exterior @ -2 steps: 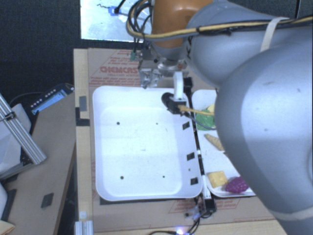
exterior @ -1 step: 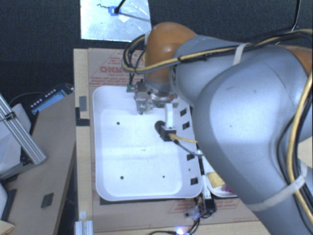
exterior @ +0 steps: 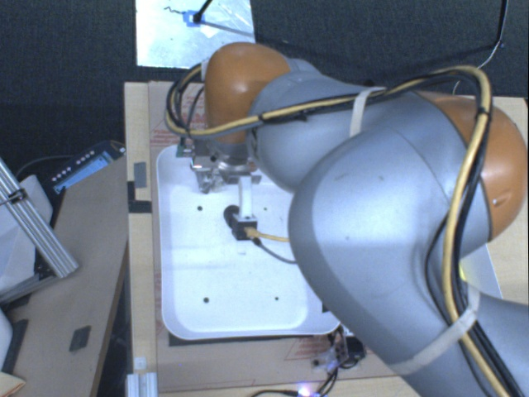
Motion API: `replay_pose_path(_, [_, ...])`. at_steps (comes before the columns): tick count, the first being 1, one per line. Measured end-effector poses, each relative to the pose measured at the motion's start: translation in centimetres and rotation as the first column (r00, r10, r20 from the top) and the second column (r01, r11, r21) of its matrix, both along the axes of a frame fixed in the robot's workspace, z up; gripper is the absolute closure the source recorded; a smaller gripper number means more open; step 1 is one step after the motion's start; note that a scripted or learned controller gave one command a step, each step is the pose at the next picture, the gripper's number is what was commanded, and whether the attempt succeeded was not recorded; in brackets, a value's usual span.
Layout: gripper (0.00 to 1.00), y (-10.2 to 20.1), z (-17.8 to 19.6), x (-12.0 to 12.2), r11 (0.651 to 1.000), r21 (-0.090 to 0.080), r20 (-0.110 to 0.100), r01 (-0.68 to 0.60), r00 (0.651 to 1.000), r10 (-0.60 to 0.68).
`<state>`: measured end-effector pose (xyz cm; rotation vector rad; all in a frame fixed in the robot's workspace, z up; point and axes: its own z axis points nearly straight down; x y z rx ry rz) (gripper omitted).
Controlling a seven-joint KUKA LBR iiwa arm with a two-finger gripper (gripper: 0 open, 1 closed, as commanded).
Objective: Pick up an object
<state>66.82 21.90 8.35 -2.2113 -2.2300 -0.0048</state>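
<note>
the gripper [exterior: 208, 176] hangs over the far left corner of the white bin [exterior: 190, 308], close above its floor and just inside the bin's far wall. whether the gripper is apart or together i cannot tell: it is seen from above and the wrist hides most of it. nothing can be seen clamped in it.

where the object lies relative to the gripper i cannot tell. the arm [exterior: 372, 205] comes in from the bin's right and covers the bin's right side and all that lies beyond it. the part of the bin's floor that is in sight, to the near side of the gripper, is plain white with a few small dark dots [exterior: 207, 300] spread across it.

the orange band [exterior: 235, 77] sits directly above the gripper, over the bin's far edge, and the grey bulk of the arm spreads from there toward the bin's near right corner.

the bin rests on the desk [exterior: 139, 246], whose tan surface runs along the bin's left side. left of the bin, well apart from it, lies a ribbed metal rail [exterior: 37, 234], tilted, and just beyond that a dark device with a blue edge [exterior: 83, 165]. beyond the bin's far side, a shiny silver sheet [exterior: 178, 31] lies flat against the dark ground.
</note>
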Motion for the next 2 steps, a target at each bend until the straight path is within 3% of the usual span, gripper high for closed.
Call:
replay_pose_path(1, [1.00, 1.8, 15.1, -1.1, 1.000, 0.005, 0.015, 0.001, 1.000, -0.001])
replay_pose_path(2, [1.00, 0.3, -0.7, -4.0, 1.000, -0.005, -0.008, 0.008, 1.000, -0.008])
